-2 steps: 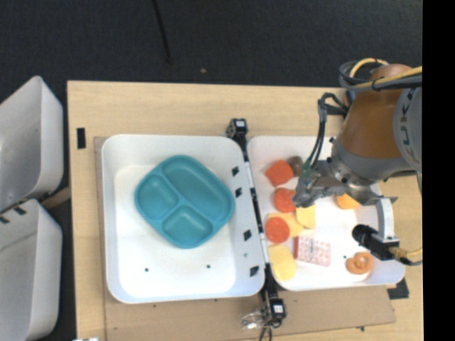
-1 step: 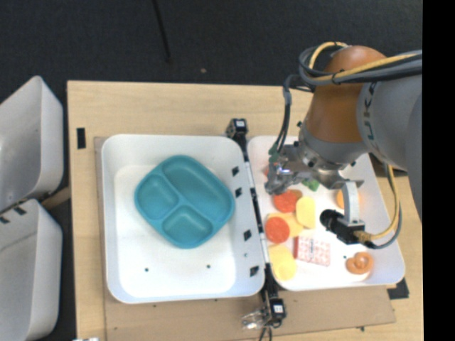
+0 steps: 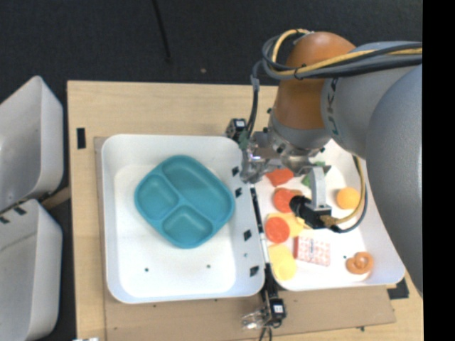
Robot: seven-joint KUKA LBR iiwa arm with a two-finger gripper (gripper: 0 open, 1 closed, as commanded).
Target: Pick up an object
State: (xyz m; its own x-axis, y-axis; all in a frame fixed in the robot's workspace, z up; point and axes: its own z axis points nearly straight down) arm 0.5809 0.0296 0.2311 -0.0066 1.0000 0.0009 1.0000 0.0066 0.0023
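My gripper (image 3: 254, 168) hangs over the far left corner of the right bin (image 3: 380, 251), close to the wall between the two bins. Just to its right lie an orange-red piece (image 3: 279, 177) and a red-orange round piece (image 3: 285, 199). Further forward sit an orange disc (image 3: 277, 228) and a yellow item (image 3: 283, 259). A pink patterned card (image 3: 313, 251) lies beside them. An orange ball (image 3: 348, 197) and an orange ring-shaped toy (image 3: 359, 263) sit toward the right side. I see nothing between the fingers.
The left bin (image 3: 121, 261) holds a teal divided tray (image 3: 184, 199), set at a slant. The arm's grey body and orange band cover the far right of the right bin. A wooden bench edge (image 3: 85, 212) runs along the left.
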